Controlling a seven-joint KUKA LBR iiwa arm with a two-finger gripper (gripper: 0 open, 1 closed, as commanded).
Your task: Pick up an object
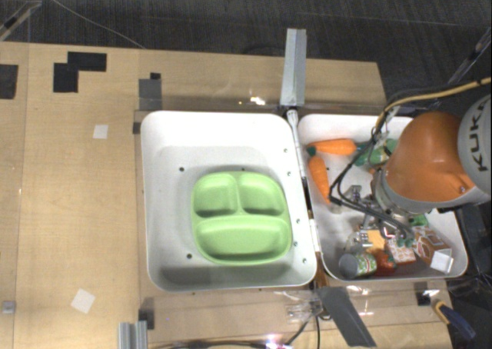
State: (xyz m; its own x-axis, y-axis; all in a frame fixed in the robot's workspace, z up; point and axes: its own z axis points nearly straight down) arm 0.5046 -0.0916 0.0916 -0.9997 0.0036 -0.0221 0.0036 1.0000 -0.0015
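A light wooden worktop (69, 209) carries two shallow white bins set side by side, with a grey metal bar (293, 67) standing up at 12 o'clock from the seam between them. The left bin (165, 186) holds a green divided plate (241, 215), lying flat near its middle with two small sections toward 12 o'clock and one long section toward 6 o'clock. The right bin (332, 255) is crowded. Two carrots sit in its 11 o'clock corner: one carrot (334, 147) lies crosswise near the far wall, and a second carrot (317, 177) runs lengthwise just beside the dividing wall. A small green item (373, 157) shows next to the first carrot, partly under the arm. Along the bin's 6 o'clock wall lies a cluster of small things: a dark grey round piece (349, 265), a red and green item (377, 264) touching it, a brown packet (432, 246), and a small white block (441, 261) near the 5 o'clock corner. The arm (430, 159) enters from 3 o'clock, its orange band hanging over the right bin, black and yellow cables looping around it. The end effector (377, 228) reaches down among the cluster at 6 o'clock; how far apart it stands and whether it has anything cannot be told from here, since the wrist and cables cover it.
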